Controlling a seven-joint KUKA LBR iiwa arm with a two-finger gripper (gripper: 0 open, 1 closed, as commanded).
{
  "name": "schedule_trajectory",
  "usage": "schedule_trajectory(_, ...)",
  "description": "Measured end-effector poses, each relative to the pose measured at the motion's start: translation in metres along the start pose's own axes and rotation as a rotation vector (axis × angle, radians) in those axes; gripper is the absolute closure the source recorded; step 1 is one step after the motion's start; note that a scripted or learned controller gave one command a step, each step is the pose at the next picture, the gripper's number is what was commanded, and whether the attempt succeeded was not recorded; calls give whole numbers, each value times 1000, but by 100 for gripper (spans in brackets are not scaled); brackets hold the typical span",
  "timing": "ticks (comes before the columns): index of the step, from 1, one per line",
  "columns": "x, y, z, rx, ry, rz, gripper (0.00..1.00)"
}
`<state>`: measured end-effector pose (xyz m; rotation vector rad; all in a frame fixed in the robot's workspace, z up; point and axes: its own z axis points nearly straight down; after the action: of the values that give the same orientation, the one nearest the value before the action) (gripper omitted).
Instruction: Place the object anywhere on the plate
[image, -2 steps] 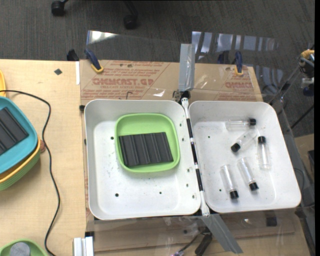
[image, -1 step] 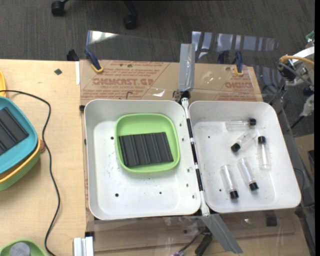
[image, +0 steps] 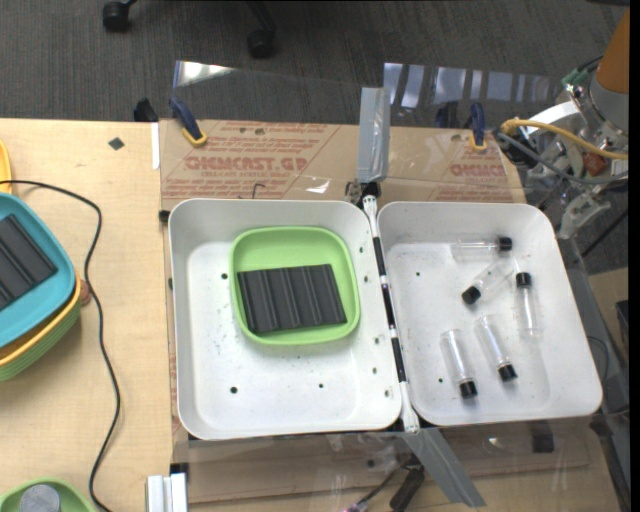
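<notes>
A green square plate (image: 293, 250) with a dark ribbed mat (image: 292, 298) in it sits in the left white bin (image: 200, 330). Several clear plastic vials with black caps lie in the right white bin (image: 560, 390): one near the back (image: 480, 246), two crossing in the middle (image: 487, 282) (image: 525, 303), and two at the front (image: 458, 366) (image: 495, 347). The arm's base and cables (image: 590, 120) sit at the upper right, beyond the right bin.
A cardboard sheet (image: 260, 160) lies behind the bins, held by clamps. A stack of teal and yellow-green plates (image: 35, 290) sits on the wooden table at the left, with a black cable (image: 100, 330) running past it.
</notes>
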<state>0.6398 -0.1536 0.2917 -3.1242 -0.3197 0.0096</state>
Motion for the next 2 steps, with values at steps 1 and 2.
schedule_trajectory(1,5,-10,24,0,0,-1,0)
schedule_trajectory(2,1,3,31,-1,1,4,0)
